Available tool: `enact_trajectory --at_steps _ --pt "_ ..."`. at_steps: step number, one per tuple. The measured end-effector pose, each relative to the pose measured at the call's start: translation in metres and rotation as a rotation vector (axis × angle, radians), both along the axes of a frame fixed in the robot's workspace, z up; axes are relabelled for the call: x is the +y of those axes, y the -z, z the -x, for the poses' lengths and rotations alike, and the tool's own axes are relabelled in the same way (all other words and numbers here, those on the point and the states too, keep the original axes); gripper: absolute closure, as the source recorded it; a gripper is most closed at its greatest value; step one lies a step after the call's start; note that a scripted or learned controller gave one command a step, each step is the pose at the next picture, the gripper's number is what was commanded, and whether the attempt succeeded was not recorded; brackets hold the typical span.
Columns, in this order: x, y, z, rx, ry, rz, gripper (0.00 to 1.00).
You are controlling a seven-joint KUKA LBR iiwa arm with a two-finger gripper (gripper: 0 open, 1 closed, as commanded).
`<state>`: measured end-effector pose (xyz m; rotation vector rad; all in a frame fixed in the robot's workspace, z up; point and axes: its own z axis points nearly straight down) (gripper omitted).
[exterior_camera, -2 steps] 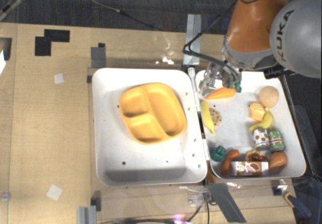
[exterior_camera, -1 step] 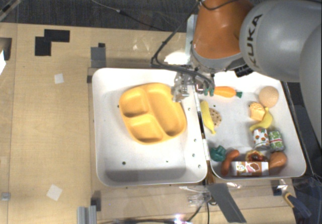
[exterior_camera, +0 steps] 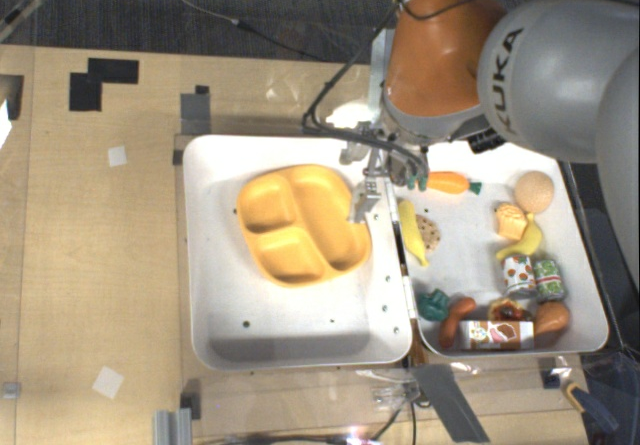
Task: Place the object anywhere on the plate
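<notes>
Plate (exterior_camera: 297, 225) yellow, with divided compartments, lying in left white bin (exterior_camera: 215, 263), toward that bin's upper right, its right edge close to the wall shared with the right white bin (exterior_camera: 470, 233); nothing lying on plate. Claw (exterior_camera: 365, 195) hanging at plate's right rim, over the strip where the two bins meet; whether its fingers are apart or together, cannot tell; no item seen between them. Grey arm (exterior_camera: 560, 63) entering from right, orange band (exterior_camera: 435, 48) directly above the wrist, dark cables (exterior_camera: 335, 98) looping off its left side. Right bin carries the loose items: banana (exterior_camera: 411, 231) lying lengthwise just inside bin's left wall, nearest the claw; speckled cookie-like piece (exterior_camera: 428, 229) touching banana's right side; carrot (exterior_camera: 447, 183) near upper edge, green end pointing right; tan round item (exterior_camera: 534, 191) at upper right; pale yellow chunk (exterior_camera: 511, 222) just below it; second small banana (exterior_camera: 524, 243) beneath that; two small cans (exterior_camera: 532, 275) side by side; teal item (exterior_camera: 434, 306) at lower left; reddish-brown sausage shape (exterior_camera: 455, 318) beside it; flat printed box (exterior_camera: 496, 334) along lower edge; brown-orange round item (exterior_camera: 551, 316) at lower right. Table (exterior_camera: 90, 263) light wood, black marks (exterior_camera: 100, 81) at upper left.
</notes>
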<state>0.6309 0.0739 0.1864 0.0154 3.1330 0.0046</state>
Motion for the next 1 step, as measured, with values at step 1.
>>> enact_trajectory --at_steps 1 --pt "0.0017 -0.0133 -0.0026 -0.011 -0.002 -0.003 1.00"
